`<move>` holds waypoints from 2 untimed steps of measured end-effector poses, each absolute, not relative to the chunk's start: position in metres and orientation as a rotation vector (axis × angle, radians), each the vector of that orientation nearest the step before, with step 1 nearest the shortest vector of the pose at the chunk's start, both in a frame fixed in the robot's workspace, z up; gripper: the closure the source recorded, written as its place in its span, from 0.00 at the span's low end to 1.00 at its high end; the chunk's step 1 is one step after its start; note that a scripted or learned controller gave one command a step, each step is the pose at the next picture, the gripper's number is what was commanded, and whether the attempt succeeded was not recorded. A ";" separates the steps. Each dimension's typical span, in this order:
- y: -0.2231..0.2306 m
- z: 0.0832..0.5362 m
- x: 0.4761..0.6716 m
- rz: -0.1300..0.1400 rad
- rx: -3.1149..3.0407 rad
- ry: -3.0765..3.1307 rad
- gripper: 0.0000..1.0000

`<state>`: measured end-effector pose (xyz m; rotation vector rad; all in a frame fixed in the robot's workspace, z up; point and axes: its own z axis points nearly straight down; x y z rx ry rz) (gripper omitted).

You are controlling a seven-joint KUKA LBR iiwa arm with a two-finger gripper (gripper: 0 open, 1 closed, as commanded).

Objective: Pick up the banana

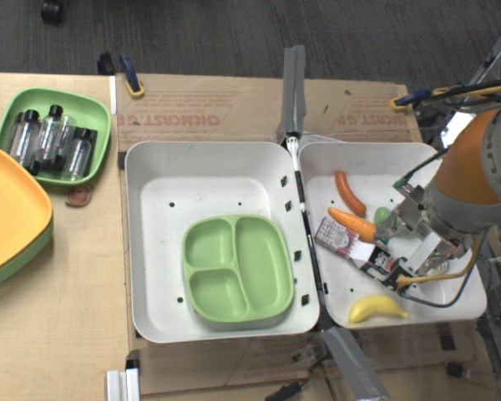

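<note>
The yellow banana [377,308] lies flat at the front of the right bin [463,307], close to its front wall. My gripper [403,242] hangs over the middle of the right bin, above and slightly right of the banana and apart from it. Nothing shows between the gripper and the banana. An orange carrot [351,222] and a pink packet [337,235] lie just left of the gripper.
A red-orange sausage-like piece [349,192] and a small green thing [382,217] lie further back in the right bin. The left bin [150,224] holds a green divided plate [236,267]. On the bench at left stand a green tray of bottles [54,144] and stacked yellow plates [8,215].
</note>
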<state>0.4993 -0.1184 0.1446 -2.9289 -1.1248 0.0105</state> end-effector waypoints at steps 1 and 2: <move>-0.113 0.130 0.505 0.010 -3.072 -0.651 0.00; -0.136 0.099 0.517 0.010 -3.124 -0.319 0.00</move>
